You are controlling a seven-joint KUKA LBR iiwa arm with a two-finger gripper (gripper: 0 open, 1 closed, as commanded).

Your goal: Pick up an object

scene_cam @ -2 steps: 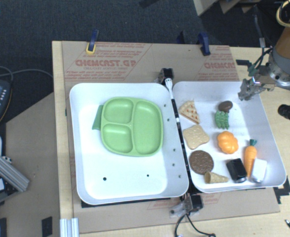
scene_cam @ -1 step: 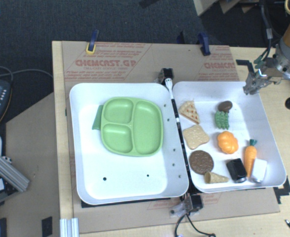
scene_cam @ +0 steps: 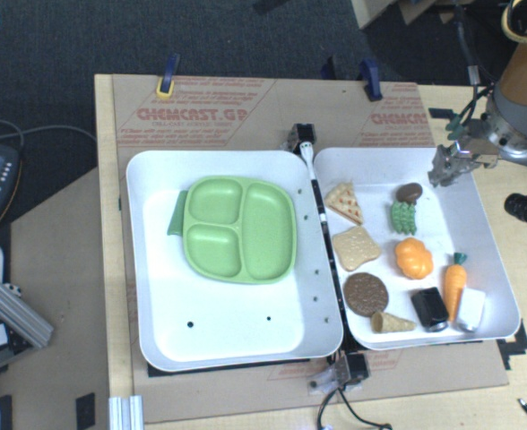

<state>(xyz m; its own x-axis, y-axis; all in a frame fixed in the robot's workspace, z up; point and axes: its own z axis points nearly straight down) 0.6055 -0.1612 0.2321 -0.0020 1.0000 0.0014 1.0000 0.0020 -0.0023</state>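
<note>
Altogether 1 green tray (scene_cam: 242, 229), 2 bins (scene_cam: 156, 312).

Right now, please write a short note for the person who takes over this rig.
Gripper: above the back right edge of the right white bin, nothing visible between its fingers.
Right bin holds the toy food: orange round pepper, orange carrot, brown round cookie, pizza slice.
Left white bin holds the green divided plate.
Done: nothing picked. Left: grasp one object.
</note>
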